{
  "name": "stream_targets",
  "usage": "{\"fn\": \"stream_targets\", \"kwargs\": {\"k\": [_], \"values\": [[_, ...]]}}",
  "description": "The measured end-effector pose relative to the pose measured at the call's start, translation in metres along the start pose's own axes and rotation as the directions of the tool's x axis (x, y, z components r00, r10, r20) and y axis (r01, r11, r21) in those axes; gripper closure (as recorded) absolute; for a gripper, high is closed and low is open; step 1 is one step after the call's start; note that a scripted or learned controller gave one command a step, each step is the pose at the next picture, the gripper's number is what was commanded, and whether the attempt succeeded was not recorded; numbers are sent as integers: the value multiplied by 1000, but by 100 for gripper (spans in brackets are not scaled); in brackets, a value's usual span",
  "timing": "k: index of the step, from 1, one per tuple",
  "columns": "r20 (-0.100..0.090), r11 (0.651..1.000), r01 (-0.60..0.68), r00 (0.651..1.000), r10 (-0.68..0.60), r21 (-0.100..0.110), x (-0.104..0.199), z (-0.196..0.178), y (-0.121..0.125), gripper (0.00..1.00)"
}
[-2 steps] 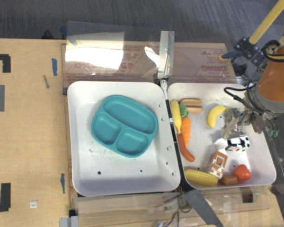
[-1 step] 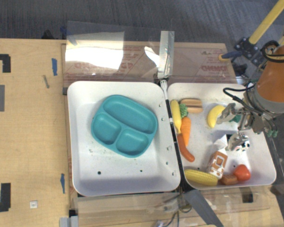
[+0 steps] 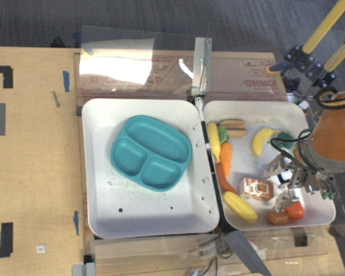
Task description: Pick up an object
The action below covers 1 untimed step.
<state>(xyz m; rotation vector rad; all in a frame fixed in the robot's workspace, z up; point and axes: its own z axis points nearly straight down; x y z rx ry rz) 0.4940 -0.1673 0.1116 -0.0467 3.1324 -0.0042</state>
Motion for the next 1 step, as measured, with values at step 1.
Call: {"fn": "stream_targets", "kwargs": {"k": [1], "values": [[4, 997, 73, 997, -73, 1, -73, -66, -46, 0]]}}
